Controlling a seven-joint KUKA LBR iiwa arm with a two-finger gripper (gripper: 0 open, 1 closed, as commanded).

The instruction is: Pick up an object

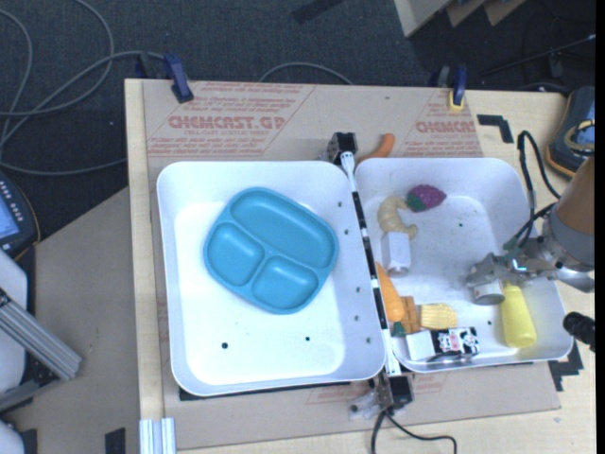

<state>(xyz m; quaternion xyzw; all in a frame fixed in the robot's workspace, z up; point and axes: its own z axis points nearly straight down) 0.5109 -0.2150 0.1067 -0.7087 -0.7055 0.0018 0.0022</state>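
Where arm (577, 225) exits frame, claw (487, 277) blurred.

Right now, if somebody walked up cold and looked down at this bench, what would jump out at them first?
Probably the big blue divided plate tilted in the left bin. Next, the right bin with its scatter: a purple lump near the back, a yellow bottle-shaped object by the right wall, an orange carrot-like piece along the left wall. The gripper hangs low beside the yellow one.
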